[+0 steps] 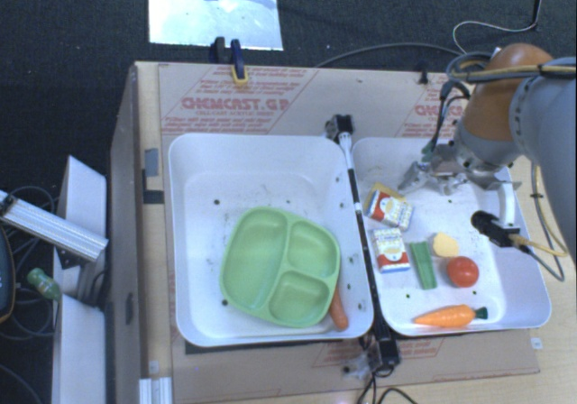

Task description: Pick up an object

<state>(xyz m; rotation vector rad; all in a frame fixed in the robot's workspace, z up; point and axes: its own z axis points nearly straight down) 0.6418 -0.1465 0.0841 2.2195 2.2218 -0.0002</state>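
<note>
The right bin holds several toy foods. There are two small red and white cartons, a green block, a yellow piece, a red tomato and an orange carrot. My gripper hangs over the far part of this bin, just up and to the right of the upper carton. Its two metal fingers are spread open and nothing sits between them.
In the left bin lies a green divided plate, with a small orange sausage at its right rim. A black ridge divides the two bins. A black part of the arm overhangs the right bin near the tomato.
</note>
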